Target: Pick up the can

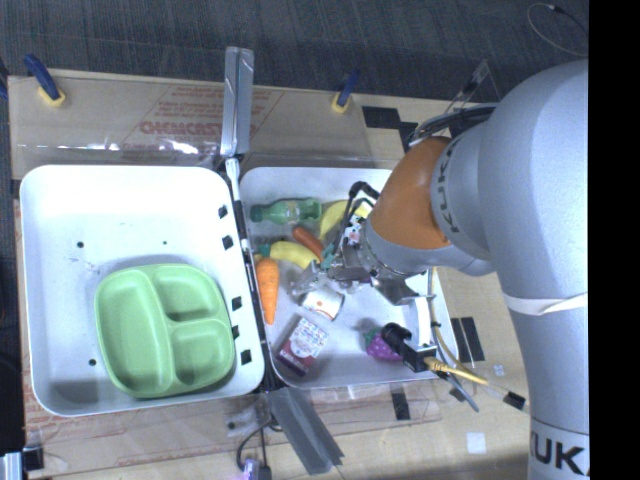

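The can (303, 343) lies on its side in the near left part of the right bin (300, 175). It is slanted, with one end toward the bin's near wall and the other toward the middle. Its label is dark maroon with a pale patch. A carrot (267, 288) lies just to its far left along the bin's left wall, and a bunch of purple grapes (378, 345) sits to its right, apart from it.

The gripper (325, 286) hangs low over the middle of this bin, on the far side of the can and not touching it. Whether it is spread or closed cannot be told here, as the wrist and a pale object just beneath it muddle the outline. Farther back lie a banana (292, 254) and a green bottle (285, 211). The left bin (60, 183) holds a green divided plate (165, 328).

The can is probably stiff and moderately light, with a smooth wall that could roll or slip under a glancing touch. The best hold looks to be across the round body at mid-length, square to its long axis, so the pinch centres it. The free floor on either side seems to allow that.
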Robot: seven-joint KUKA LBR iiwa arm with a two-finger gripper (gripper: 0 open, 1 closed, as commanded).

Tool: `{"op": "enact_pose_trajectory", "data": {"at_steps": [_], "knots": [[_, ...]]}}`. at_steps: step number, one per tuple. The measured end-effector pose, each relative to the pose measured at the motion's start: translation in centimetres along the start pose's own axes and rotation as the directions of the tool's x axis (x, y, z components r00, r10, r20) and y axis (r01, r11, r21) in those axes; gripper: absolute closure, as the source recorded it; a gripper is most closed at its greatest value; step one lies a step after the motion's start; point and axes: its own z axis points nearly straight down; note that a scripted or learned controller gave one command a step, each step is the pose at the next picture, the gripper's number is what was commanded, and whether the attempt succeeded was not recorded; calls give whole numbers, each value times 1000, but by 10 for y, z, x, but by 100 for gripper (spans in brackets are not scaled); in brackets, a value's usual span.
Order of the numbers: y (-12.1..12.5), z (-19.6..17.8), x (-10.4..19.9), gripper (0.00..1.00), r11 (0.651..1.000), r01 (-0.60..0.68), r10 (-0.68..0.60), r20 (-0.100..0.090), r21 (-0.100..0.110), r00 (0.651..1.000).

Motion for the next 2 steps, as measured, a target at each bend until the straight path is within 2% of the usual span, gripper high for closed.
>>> {"op": "enact_pose_trajectory", "data": {"at_steps": [1, 2], "knots": [[1, -10, 0, 100, 1000, 5, -5, 0, 0, 1000], [-13, -108, 67, 100, 1000, -28, 28, 2, 6, 1000]]}}
